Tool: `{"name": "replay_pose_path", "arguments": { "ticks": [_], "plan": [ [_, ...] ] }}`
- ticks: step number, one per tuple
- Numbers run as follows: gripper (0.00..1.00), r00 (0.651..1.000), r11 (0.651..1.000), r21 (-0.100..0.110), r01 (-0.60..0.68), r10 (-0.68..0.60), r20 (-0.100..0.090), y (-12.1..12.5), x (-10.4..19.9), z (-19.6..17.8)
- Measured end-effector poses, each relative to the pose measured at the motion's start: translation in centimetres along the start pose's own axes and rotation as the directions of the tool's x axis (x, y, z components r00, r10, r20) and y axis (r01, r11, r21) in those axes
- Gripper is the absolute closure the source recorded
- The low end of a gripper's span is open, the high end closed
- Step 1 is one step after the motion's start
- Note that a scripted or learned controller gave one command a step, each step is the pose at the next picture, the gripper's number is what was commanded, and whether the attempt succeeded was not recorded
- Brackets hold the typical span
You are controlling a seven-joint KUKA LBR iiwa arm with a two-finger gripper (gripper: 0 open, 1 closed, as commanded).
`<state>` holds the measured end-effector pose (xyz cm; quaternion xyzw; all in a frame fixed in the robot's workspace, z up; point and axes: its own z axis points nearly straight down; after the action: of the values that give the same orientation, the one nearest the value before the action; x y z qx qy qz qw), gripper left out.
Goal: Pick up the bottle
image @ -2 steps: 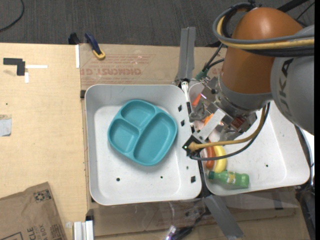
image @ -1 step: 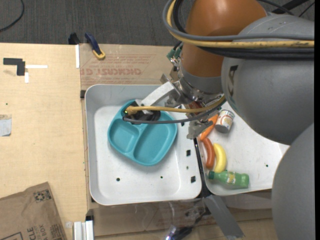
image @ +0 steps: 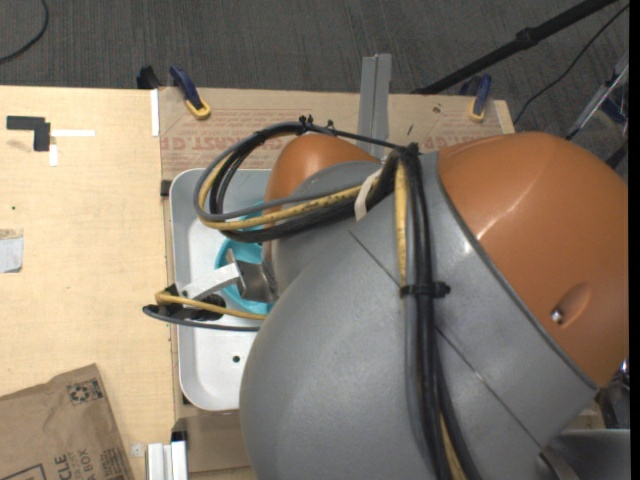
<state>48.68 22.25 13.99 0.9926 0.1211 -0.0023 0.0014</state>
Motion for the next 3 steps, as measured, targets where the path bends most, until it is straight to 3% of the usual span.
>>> {"name": "replay_pose_path", "arguments": {
  "ticks": [1, 2, 3],
  "plan": [
    [0.0, 0.968, 0.968, 0.001, 0.251, -0.251, 0.002, 8.5, -3.2, 0.1],
    [0.0, 0.962, 0.962, 0.014, 0.273, -0.273, -0.008, 12.3, 2.6, 4.8],
    [0.0, 1.0, 1.0, 0.002, -0.01, 0.01, -0.003, 10.6, 10.5, 0.3]
  ]
}}
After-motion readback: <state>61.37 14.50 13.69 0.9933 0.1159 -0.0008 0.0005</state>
